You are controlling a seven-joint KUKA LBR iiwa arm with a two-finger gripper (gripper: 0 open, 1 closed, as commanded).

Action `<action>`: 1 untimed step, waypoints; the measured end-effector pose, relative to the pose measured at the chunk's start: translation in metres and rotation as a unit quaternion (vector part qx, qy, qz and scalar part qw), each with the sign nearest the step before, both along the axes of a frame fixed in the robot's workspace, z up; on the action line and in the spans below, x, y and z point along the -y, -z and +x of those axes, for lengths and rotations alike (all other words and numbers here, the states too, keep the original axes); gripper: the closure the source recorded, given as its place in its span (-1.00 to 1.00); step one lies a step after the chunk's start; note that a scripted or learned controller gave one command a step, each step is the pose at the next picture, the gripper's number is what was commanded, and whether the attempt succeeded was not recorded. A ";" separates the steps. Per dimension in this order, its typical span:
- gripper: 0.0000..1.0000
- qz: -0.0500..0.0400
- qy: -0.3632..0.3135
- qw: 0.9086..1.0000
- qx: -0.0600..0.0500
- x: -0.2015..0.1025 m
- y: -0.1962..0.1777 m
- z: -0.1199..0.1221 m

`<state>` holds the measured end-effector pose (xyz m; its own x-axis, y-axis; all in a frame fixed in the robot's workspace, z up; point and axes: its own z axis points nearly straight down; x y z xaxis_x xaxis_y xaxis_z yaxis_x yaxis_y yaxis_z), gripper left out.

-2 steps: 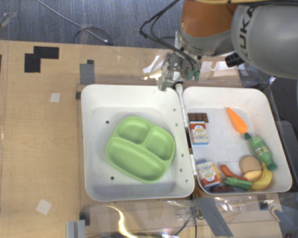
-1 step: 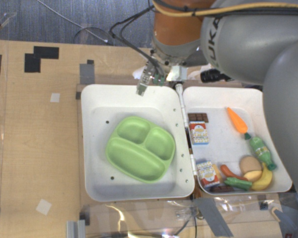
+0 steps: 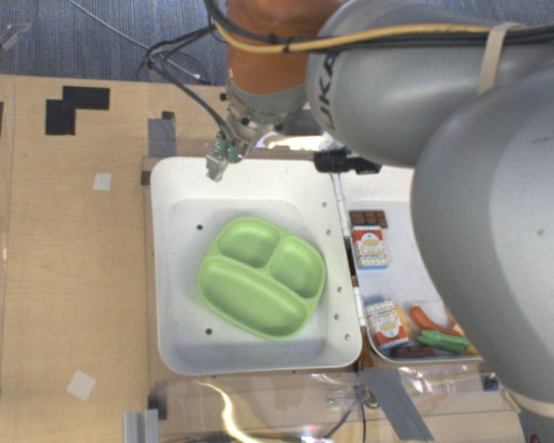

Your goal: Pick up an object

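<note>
A light green divided plate lies in the left white bin, slightly tilted. The right bin holds several small items: a brown chocolate bar, a white and blue carton, a second small box, an orange-red piece and a green pepper-like piece. The grey arm with its orange band covers the upper right of the view. The gripper is under that arm, above the back edge of the bins near a small green part.
The bins sit on a light wooden bench with black markers at the upper left. Cables loop from the wrist. A clear plastic sheet lies along the front edge. The arm hides most of the right bin.
</note>
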<state>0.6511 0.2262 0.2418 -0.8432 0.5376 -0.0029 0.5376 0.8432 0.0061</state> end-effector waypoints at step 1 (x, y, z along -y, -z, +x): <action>1.00 -0.001 -0.061 0.998 0.004 0.047 -0.057 0.011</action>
